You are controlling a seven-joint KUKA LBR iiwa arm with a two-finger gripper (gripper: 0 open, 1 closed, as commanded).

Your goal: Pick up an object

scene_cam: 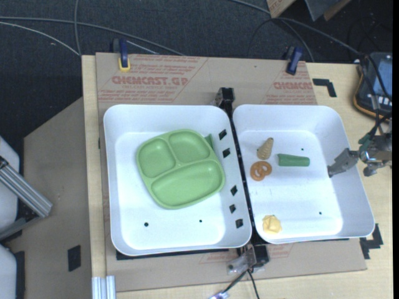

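The right bin [349, 223] holds several small objects. A tan cone [266, 147] lies near its left wall, with an orange pretzel ring [261, 170] just below it. To their right lies a green cylinder [293, 161] on its side. A yellow lump [271, 224] rests by the bin's front left corner. My gripper [342, 163] hangs over the right edge of this bin, well right of the green cylinder and apart from every object. Nothing shows in its grasp.
The left bin [124, 229] carries a green divided plate [181, 168]. A black divider with clips [234, 167] runs between the bins. Blue clamps [124, 53] [293, 58] hold the cardboard sheet at the back. Cables and a dark device [377, 86] sit at the right.
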